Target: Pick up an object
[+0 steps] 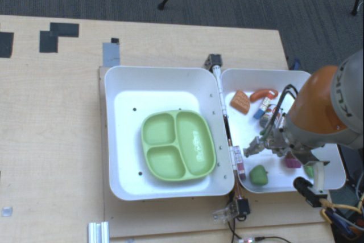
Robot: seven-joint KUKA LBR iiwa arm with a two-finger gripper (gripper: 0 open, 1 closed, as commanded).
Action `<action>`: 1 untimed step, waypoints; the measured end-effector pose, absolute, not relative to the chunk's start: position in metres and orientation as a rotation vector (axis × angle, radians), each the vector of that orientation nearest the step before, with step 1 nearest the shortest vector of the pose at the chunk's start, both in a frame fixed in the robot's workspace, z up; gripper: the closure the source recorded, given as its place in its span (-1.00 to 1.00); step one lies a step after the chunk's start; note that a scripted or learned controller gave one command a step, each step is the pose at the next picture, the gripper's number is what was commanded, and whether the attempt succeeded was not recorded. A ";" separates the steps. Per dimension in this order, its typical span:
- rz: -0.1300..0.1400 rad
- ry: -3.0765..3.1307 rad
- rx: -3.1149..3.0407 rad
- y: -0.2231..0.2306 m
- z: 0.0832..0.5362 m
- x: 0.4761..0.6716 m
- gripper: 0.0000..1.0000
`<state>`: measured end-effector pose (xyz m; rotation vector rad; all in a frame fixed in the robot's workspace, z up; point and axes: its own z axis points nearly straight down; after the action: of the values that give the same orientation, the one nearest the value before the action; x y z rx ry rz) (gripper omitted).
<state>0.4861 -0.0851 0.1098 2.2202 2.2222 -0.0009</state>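
1 hand [257,147] hangs low inside the right bin [336,174], near that bin's front left corner, and from this slant you cannot tell whether it is spread or pressed together; nothing shows in its grip. The grey arm [321,108] with its orange band covers the right half of that bin.

Just in front of the hand lies a green rounded piece [259,174], close to the bin's front wall. It is the nearest candidate, though you cannot say yet that the hand is touching it. A small magenta piece [293,163] sits to the right of the hand, partly under the wrist. Toward the bin's back edge you have an orange block [240,102], a red curved piece [263,93] and a small blue and white piece [264,108], all well apart from the hand.

The left bin [111,122] holds a pale green divided plate [178,145] with 3 compartments, set slightly toward the front edge. Both bins rest on the tabletop [51,134].

Judging by the pose, you are in the approach or descent, not the lift: no object is off the floor of its bin. Your next move calls for centring over the green piece, closing on it and rising straight up. Watch the front wall and the divider between the 2 bins, since the piece sits near both and could roll.
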 end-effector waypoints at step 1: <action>0.005 2.217 2.217 -0.087 0.087 0.488 -1.00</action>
<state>0.4884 -0.0874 0.0872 2.2173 2.2170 0.0053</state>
